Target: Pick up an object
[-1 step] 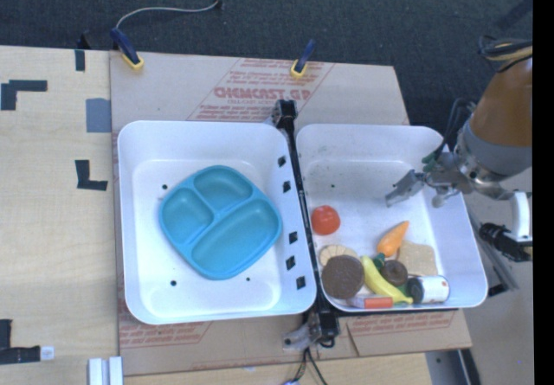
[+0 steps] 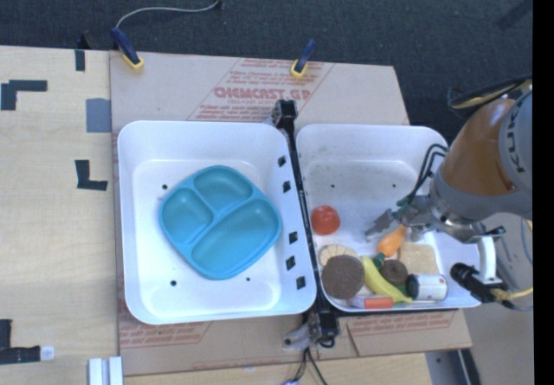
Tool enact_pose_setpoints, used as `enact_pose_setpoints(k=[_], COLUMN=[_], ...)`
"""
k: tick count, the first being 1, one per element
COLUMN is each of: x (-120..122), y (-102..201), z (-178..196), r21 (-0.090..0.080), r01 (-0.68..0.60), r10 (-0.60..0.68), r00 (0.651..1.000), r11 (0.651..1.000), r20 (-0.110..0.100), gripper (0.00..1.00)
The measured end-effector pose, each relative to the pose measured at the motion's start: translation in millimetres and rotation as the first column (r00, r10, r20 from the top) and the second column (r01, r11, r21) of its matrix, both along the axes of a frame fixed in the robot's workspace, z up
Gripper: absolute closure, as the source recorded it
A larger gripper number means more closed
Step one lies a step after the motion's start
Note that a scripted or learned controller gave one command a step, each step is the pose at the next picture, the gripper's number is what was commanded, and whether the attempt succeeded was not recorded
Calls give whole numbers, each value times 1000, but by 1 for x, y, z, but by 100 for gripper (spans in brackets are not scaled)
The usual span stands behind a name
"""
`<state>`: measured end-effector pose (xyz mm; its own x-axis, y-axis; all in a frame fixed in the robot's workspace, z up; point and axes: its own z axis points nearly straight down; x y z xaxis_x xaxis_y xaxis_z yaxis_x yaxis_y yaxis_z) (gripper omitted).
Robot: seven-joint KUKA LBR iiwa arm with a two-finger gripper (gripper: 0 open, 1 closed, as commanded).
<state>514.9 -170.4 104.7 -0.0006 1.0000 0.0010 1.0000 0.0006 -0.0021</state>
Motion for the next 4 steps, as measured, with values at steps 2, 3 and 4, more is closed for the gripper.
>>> enact_pose_setpoints(k=[2,3,4], x=[-27,-27,40], y=[16,17,45], z=[-6,-6,-18], r21=[-8,-6,-3], r01=[1,0,-1], r10=[-1,0,1], r00=[1000,1000,1000], r11=[1000,1000,1000], r20=[16,15,8], gripper=[100,0,0])
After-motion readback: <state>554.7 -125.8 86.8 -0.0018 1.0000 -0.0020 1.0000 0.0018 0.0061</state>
